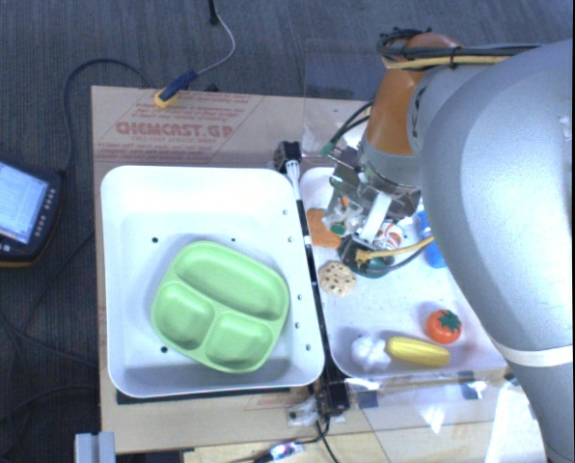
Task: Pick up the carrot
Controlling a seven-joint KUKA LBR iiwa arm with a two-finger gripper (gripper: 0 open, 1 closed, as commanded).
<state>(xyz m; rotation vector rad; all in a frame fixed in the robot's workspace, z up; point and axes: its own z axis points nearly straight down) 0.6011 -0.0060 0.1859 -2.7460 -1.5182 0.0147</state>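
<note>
**Carrot** (318,228): the orange piece at the left side of the right bin (389,302), close against that bin's left wall and partly covered by the tool.

**Gripper** (357,230): low over the bin, just right of the carrot and overlapping its edge. You cannot tell from this slant how wide it stands or whether it has hold of anything.

**Surroundings:** A speckled cookie (336,278) lies on the near side, just beside both. A white lump (369,350), a yellow banana (418,352) and a red tomato (444,325) lie at the near end, well apart from the carrot. A blue item (424,226) shows to the gripper's right. The left bin (133,201) holds a green divided plate (220,305).

**Risks, as judged:** With the carrot so close to the wall, the closing motion may catch the wall or the dark strip between the bins rather than the carrot. It may also nudge the carrot sideways so that it slips free. A closure set slightly nearer could take the cookie instead. Look for orange inside the tool before you count any lift as a success.
</note>
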